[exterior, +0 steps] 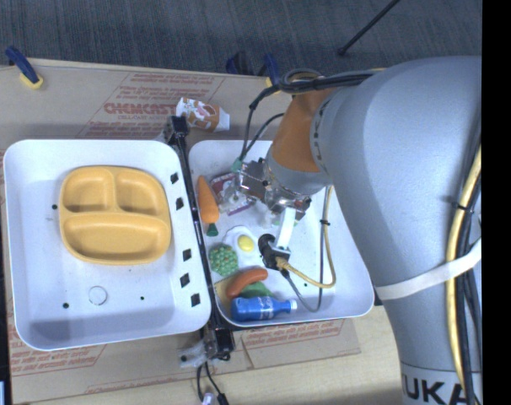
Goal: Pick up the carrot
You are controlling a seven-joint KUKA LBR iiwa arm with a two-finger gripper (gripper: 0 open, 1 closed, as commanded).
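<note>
tool (249, 180) is sitting low in the right bin (344, 289), in its upper middle, under the grey arm (390, 159) with the orange band (293, 137). can't tell its state from this angle, the wrist and cabling are covering it. nothing is visibly pinched.

carrot (207, 201) is lying just left of the tool, near the right bin's left wall, orange body running top to bottom with the green end pointing down. it's resting on the bin floor, apart from the tool as far as i can tell.

below it: fried egg toy (244, 244), green pea cluster (223, 261), sausage (245, 280), a green piece (257, 291) touching it, and blue bottle (260, 308) lying on its side near the bottom wall. yellow cable (310, 283) is looping over the bin floor at right.

left bin (36, 310) is holding a yellow divided plate (115, 212), upright, in its upper half. small packet (200, 114) is lying on the cardboard-covered tabletop (112, 91) above the bins.
</note>
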